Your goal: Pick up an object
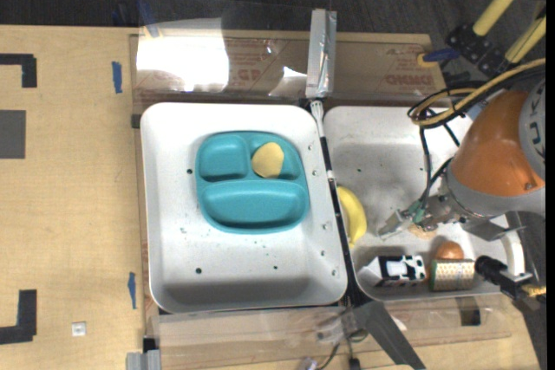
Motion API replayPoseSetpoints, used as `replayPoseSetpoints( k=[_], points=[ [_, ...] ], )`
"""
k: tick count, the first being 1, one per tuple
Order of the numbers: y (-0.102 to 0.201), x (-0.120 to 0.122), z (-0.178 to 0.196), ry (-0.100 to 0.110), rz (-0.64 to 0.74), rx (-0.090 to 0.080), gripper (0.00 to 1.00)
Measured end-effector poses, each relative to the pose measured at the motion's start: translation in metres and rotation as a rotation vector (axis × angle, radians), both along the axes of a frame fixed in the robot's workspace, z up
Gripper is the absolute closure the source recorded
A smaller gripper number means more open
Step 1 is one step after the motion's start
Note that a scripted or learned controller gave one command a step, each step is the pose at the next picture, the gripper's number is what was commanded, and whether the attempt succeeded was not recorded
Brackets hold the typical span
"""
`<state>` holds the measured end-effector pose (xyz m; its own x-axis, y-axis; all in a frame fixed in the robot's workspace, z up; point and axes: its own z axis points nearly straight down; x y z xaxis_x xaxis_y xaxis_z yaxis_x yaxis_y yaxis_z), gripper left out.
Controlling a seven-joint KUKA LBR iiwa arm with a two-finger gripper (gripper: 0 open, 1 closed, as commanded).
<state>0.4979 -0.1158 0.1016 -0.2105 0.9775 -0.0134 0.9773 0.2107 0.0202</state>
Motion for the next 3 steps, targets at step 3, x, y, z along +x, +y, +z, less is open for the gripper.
replayPoseSetpoints(
  k=[3],
  points=[
    [-0.008, 0.085, -0.009, 0.002, 0.06, 0.005, 0.0]
  ],
)
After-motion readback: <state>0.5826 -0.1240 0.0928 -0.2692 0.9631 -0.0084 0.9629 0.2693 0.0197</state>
